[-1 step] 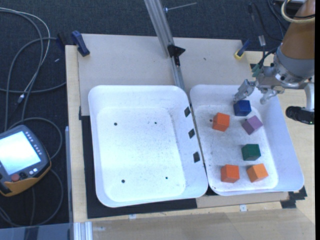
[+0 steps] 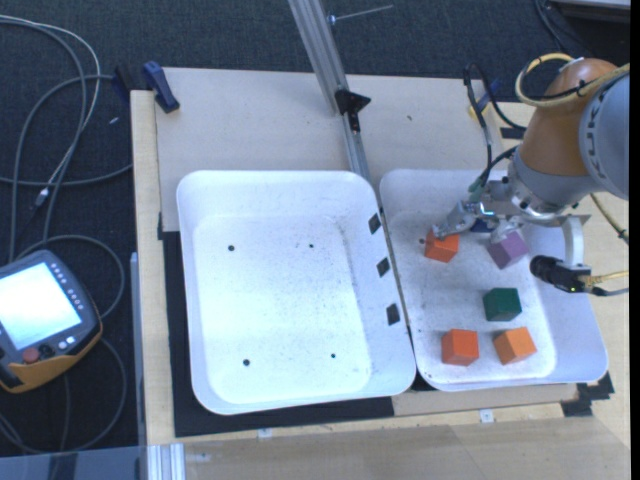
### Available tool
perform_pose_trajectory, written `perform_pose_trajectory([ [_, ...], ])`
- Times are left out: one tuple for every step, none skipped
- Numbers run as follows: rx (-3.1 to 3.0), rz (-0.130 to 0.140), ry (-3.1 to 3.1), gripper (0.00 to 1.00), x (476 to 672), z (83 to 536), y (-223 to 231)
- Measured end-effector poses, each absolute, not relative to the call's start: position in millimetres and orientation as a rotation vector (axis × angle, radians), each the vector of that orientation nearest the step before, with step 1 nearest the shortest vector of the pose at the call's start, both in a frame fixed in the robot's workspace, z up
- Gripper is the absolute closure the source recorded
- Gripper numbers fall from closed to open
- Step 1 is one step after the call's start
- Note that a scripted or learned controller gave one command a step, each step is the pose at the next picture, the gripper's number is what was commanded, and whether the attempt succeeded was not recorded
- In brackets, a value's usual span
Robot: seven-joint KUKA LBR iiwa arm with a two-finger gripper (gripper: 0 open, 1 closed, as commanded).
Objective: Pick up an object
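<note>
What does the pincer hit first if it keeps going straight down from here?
Probably the floor of the right bin, between the orange-red block and the purple block. The pincer hangs over that gap, though depth is unclear.

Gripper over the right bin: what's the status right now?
Gripper low in right bin, between red-orange block and purple block. Nothing seen held. Green block nearby.

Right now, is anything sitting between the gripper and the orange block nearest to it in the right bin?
Nothing visible. The gripper hangs right beside the orange block, with the purple block off to its other side.
</note>
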State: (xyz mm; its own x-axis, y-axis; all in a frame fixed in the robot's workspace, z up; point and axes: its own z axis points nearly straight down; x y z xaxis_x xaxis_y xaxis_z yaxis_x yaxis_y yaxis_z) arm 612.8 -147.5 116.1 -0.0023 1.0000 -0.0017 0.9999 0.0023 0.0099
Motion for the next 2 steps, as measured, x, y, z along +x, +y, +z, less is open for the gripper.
perform_pose_trajectory([
  [2.213,0.007,2.230,0.00,633.6,99.5,-77.9],
  [2.220,0.006,2.219,0.00,567.1,204.9,-77.2],
])
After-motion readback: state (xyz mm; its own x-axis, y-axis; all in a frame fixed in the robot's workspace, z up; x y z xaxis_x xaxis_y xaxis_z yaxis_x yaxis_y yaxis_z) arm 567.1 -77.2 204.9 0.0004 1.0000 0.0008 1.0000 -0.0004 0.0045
